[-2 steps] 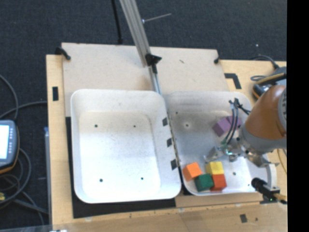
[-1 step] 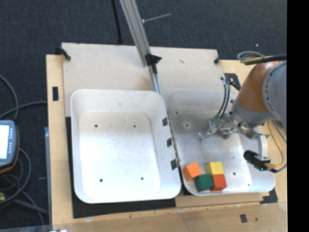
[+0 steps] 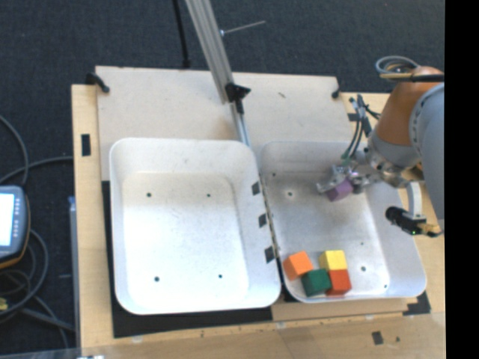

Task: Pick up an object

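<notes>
Wooden bench on dark carpet. Right bin: orange, yellow, green, red-orange blocks clustered at near edge. Farther in, gripper clamped on purple block; arm enters from right.

Two white bins are sitting side by side: left bin, right bin. Five blocks are lying in the right bin: one purple, two orange, one yellow, one green.
</notes>
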{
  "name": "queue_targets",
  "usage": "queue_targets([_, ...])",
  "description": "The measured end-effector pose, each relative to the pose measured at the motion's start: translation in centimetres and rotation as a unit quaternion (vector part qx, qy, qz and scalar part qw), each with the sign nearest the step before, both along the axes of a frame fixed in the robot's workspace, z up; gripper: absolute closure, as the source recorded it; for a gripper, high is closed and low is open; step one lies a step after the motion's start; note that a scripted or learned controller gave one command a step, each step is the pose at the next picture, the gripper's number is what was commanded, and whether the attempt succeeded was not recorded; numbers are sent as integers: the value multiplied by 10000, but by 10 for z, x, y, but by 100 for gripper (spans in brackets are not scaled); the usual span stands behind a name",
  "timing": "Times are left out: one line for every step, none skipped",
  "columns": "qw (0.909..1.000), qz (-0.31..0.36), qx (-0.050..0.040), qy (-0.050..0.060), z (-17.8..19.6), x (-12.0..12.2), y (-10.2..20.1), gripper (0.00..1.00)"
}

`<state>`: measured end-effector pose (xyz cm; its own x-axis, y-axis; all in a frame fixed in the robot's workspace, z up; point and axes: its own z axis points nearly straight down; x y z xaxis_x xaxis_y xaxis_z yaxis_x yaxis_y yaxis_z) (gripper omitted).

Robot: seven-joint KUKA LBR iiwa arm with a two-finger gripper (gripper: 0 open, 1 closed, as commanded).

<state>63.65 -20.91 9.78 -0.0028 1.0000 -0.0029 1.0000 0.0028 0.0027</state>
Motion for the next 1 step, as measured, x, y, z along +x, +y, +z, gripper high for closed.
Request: queue_targets([10000,48,-2,15,11,-1,1,100])
